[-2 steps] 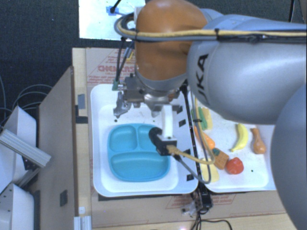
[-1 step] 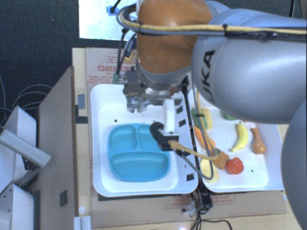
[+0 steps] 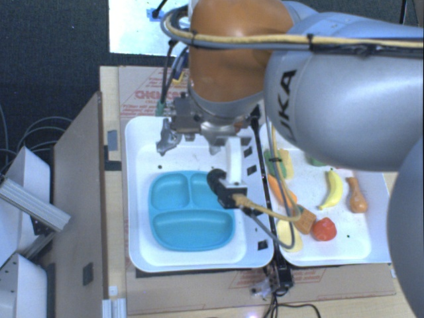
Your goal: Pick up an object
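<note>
Grey-armed gripper hovers over the left bin above a blue divided tray, fingers spread, grasping nothing; banana lies in the right bin.

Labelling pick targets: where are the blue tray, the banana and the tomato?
blue tray (image 3: 192, 229): camera view, bottom compartment floor.
banana (image 3: 333, 189): camera view, middle of its curve.
tomato (image 3: 324, 230): camera view, centre.

Arm hides right bin's rear; green item unclear.
</note>
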### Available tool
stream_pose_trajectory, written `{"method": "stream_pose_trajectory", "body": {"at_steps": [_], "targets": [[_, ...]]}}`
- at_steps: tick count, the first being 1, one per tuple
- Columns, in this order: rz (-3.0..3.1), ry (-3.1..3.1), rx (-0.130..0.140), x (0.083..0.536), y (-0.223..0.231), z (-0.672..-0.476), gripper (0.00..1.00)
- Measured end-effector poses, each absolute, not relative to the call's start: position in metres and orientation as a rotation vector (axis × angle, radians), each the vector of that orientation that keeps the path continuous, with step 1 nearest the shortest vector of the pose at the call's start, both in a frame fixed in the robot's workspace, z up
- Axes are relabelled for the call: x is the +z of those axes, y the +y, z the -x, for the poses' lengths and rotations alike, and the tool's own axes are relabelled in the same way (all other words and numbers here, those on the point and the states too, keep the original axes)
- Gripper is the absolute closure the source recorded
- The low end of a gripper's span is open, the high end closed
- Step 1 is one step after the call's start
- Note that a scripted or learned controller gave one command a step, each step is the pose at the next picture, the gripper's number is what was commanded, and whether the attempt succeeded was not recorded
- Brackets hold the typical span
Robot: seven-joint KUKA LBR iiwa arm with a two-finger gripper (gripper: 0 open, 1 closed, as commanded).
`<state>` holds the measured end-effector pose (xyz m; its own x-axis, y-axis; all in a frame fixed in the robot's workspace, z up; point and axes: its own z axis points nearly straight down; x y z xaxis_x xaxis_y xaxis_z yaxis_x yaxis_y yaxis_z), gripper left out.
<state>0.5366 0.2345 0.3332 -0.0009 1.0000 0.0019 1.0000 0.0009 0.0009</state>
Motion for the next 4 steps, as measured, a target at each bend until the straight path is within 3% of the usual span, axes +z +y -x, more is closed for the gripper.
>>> {"method": "stream_pose_trajectory", "body": {"at_steps": [1, 2, 3, 4], "targets": [[2.217, -2.218, 0.014, 0.242, 0.234, -0.483, 0.0], [2.236, -2.218, -0.015, 0.348, 0.134, -0.489, 0.0], [2.205, -2.229, 0.01, 0.227, 0.233, -0.493, 0.0], [2.22, -2.224, -0.004, 0.081, 0.235, -0.486, 0.0]]}}
